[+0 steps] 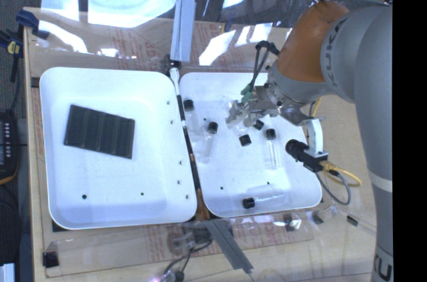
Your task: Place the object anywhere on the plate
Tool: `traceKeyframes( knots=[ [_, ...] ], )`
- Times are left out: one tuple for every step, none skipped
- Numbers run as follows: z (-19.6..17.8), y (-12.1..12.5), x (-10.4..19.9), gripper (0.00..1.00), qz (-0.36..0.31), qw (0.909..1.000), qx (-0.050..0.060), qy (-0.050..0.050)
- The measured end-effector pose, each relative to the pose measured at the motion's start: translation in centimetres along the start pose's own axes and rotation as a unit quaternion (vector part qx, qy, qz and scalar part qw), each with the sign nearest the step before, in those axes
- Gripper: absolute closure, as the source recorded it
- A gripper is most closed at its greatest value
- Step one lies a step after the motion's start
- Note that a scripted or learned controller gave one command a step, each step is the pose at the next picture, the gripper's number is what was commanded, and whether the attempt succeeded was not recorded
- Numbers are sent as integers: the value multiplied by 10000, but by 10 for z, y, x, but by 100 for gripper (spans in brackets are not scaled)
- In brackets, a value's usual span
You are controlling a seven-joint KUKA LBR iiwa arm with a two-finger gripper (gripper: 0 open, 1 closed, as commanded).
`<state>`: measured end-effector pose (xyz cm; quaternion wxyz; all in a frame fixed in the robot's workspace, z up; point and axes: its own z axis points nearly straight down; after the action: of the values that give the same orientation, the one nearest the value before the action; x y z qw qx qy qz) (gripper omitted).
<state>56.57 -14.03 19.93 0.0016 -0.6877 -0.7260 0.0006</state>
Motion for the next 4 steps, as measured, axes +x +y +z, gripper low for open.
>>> traceKeyframes(
  knots=[
    [10, -72, 71, 100, 1841, 9829, 32, 1],
    [11, -81, 168, 100, 2507, 9681, 31, -4],
    [36, -77, 253, 100, 2842, 9588, 30, -10],
    [51, -77, 260, 100, 4343, 9008, 22, -14]
  ],
)
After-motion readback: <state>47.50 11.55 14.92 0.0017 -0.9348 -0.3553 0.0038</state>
